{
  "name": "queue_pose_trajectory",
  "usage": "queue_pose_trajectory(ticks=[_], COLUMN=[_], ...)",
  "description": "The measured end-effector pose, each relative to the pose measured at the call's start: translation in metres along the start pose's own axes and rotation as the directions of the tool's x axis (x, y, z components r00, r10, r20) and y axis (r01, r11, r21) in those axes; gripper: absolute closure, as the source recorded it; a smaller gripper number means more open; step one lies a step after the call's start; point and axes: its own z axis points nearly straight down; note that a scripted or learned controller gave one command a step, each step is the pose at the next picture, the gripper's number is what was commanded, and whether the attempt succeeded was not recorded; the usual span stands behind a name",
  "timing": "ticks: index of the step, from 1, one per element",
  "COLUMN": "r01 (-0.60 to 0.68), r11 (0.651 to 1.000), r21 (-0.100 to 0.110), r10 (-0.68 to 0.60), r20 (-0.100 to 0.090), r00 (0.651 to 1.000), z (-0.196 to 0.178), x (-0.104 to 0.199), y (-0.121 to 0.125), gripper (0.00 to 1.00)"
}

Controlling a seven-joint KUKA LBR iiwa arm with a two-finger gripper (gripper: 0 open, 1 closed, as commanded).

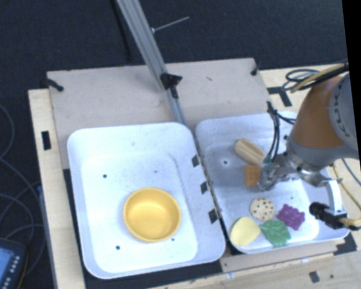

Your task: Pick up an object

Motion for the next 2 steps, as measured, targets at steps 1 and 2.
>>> queue_pose_trajectory(ticks=[1, 2], r01=[0.005, 0.013], r11=[1.0, 1.0], r21=[-0.003, -0.003], r10=[-0.005, -0.013], r20=[0.001, 0.001], r00=[1.0, 1.0], z=[-0.064, -0.118], x=[-0.006, -0.007], y=[0.001, 0.003], gripper=[1.0, 1.0])
